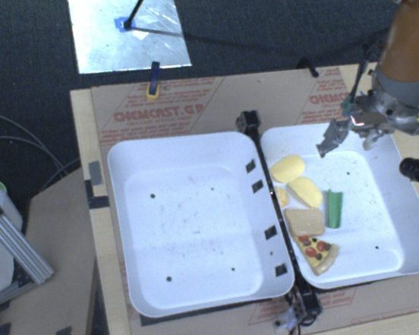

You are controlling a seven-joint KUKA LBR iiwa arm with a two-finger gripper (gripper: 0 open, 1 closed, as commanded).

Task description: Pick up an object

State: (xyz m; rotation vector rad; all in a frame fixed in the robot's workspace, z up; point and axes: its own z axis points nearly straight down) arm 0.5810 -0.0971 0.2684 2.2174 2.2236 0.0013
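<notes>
Gripper (337,136) over far part of right bin (411,243), nothing gripped.
Can't tell gripper state; it hangs above bare floor, apart from the items. Candidates lie along bin's left side: yellow piece (288,168) farthest, 2nd yellow piece (305,191), green stick (334,208), toast slice (305,221), pizza slice (318,251) nearest. Left bin (127,212) beside it. Judged progress: approach only; descent, grasp & lift all left, w/ yellow piece closest to gripper.
</notes>
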